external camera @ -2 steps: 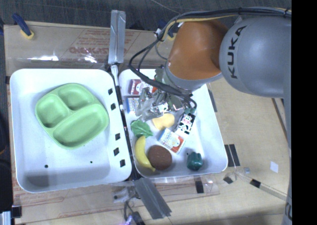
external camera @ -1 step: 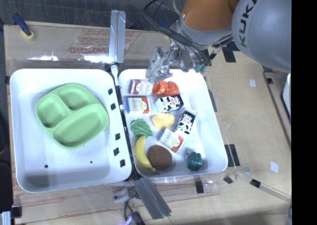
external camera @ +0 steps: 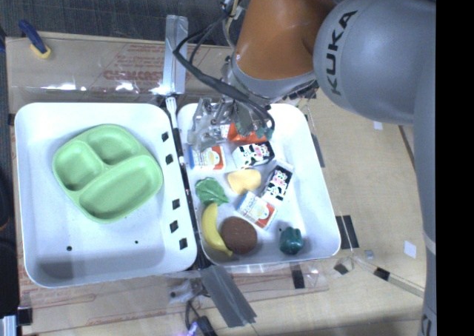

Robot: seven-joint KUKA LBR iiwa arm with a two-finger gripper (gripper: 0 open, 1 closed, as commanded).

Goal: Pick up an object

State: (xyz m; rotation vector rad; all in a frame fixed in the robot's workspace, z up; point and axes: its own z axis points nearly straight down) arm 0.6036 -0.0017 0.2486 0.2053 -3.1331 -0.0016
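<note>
Nearest us, the grey arm (external camera: 378,46) with its orange band (external camera: 278,31) bulks over the top of the right bin (external camera: 326,212) and hides that bin's far edge, while the gripper (external camera: 211,127) sits low among the cartons at the far left of that bin; we cannot tell how its tips stand. Below it we make out a cow-print carton (external camera: 253,154), a second one (external camera: 278,182), a yellow piece (external camera: 244,180), a banana (external camera: 212,229), a brown ball (external camera: 239,234) and a green pepper (external camera: 291,239). A green divided plate (external camera: 107,172) lies in the left bin (external camera: 44,253).
</note>
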